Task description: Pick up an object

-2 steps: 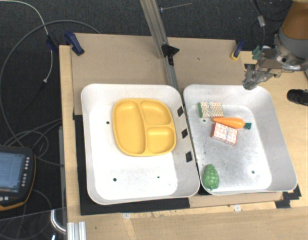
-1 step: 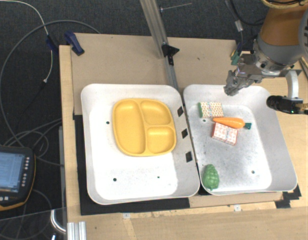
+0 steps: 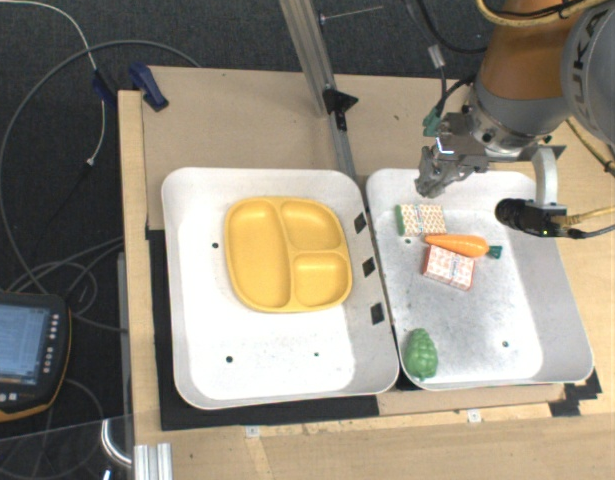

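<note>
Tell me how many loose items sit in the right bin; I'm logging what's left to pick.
4. A patterned packet near the bin's far left, a carrot just beside it, a red-and-white box under the carrot, and a green toy at the near-left corner.

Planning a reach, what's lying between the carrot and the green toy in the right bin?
Camera view: a red-checkered packet below the carrot, then bare bin floor to the green toy.

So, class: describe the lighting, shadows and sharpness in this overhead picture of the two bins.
Camera view: even, soft light, with faint shadows under the yellow divided plate and the toy carrot; mild sheen on the left bin rim; the end effector and arm look slightly soft, while the bin contents are reasonably sharp.
</note>
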Robot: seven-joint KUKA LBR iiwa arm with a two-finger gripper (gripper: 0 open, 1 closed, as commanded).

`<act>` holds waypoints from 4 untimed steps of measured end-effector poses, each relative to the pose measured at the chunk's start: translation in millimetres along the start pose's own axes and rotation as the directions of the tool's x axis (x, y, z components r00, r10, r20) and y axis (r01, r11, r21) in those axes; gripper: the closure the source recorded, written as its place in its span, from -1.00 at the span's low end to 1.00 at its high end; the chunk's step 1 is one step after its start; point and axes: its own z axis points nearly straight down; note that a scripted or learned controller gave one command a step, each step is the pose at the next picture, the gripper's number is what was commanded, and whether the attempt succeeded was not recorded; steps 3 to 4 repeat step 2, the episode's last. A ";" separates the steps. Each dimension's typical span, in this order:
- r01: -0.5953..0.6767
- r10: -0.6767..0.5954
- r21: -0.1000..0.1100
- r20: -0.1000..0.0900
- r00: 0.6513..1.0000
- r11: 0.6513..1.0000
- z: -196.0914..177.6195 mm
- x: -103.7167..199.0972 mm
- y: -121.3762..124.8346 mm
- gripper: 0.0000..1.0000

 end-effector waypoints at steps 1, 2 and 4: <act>-0.001 0.001 0.003 0.000 1.000 1.000 22.0 50.7 -14.8 1.00; -0.001 0.001 0.001 0.000 1.000 1.000 21.2 94.7 -37.7 1.00; -0.001 0.001 0.001 0.000 1.000 1.000 21.2 94.7 -37.7 1.00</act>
